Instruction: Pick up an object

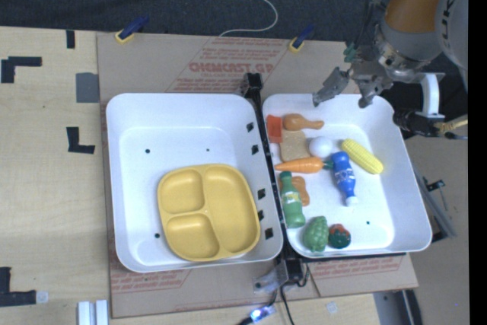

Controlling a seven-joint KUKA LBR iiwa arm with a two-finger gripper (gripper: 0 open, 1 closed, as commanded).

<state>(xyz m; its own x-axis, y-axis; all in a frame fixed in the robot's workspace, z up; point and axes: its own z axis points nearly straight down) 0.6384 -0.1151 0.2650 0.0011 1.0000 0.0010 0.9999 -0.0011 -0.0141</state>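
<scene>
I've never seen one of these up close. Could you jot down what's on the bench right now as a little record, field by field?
arm: grey with orange band, reaching in from the right
gripper: open, above the right bin's far edge, holding nothing
left bin: yellow divided plate
right bin: toy foods, among them a corn cob, carrot, blue bottle, green bottle, white egg
task stage: nothing picked up yet

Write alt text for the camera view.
An open end effector hovers above the right bin's far edge, holding nothing. That bin holds toy food: corn, carrot, blue bottle, green bottle. The left bin holds a yellow divided plate.
</scene>
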